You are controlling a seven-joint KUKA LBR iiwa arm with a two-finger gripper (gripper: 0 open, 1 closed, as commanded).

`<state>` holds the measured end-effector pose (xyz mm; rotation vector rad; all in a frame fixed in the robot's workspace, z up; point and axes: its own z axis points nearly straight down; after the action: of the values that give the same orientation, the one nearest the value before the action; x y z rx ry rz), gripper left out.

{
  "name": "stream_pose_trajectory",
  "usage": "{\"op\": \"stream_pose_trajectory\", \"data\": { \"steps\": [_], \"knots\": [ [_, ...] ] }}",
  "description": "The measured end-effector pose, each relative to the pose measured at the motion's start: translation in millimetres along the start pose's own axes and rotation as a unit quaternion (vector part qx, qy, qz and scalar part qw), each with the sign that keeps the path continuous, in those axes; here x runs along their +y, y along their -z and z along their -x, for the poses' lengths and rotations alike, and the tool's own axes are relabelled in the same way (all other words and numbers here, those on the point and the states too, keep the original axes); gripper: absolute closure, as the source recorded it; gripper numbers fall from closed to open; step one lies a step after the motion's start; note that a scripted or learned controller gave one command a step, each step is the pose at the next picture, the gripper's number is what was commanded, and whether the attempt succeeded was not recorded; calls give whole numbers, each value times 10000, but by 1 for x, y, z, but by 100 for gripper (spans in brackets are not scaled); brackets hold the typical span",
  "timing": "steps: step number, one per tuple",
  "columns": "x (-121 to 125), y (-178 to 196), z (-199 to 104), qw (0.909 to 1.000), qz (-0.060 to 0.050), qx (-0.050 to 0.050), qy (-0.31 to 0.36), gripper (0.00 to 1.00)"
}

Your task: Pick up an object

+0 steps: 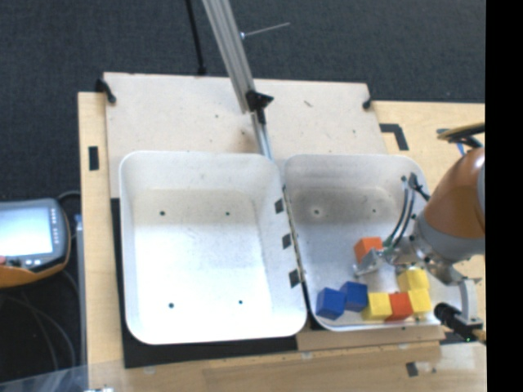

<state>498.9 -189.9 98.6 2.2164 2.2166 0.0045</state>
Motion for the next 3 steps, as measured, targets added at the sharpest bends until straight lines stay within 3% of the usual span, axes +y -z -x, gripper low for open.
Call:
{"op": "stream_pose_trajectory", "data": {
  "steps": [1, 2, 3],
  "knots": [
    [125, 1, -39, 10000, 6, 8, 37, 0],
    [69, 23, -6, 10000, -36, -1, -22, 0],
    [-2, 0, -38, 10000, -22, -5, -16, 0]
  ]
}}
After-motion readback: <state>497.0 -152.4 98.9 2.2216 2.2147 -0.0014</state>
